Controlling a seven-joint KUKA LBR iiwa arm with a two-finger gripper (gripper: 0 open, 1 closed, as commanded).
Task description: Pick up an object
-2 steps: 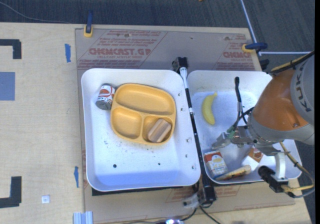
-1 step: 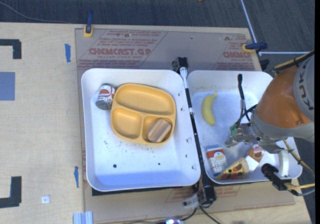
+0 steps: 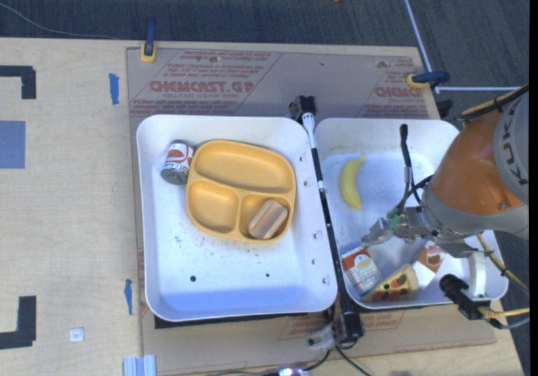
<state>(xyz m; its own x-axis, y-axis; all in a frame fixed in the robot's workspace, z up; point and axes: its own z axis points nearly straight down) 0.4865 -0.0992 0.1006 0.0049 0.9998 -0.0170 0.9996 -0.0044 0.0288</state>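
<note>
Two white bins sit side by side on a cardboard sheet at the centre of the frame. The left bin point(image 3: 168, 282) holds a yellow divided tray point(image 3: 239, 168) in its upper half; a tan bread roll point(image 3: 268, 218) lies in the tray's lower right compartment. A small red-and-white can point(image 3: 176, 162) lies on its side just beside the tray's left edge, touching or nearly so. The right bin point(image 3: 382, 132) holds a banana point(image 3: 350, 182) in its upper left part, lying roughly upright in the frame. Along its lower edge are a red-and-white carton point(image 3: 360, 269), a slice of pizza point(image 3: 397, 283) just right of that, and a small brown-and-white packet point(image 3: 431, 257) further right. The arm point(image 3: 479, 168) enters from the right, its orange band above the right bin. The gripper point(image 3: 397, 227) hangs over the middle of the right bin, above and between the carton and the packet, below the banana. Whether it is spread or pressed together cannot be told; nothing is seen pinched in it.
</note>
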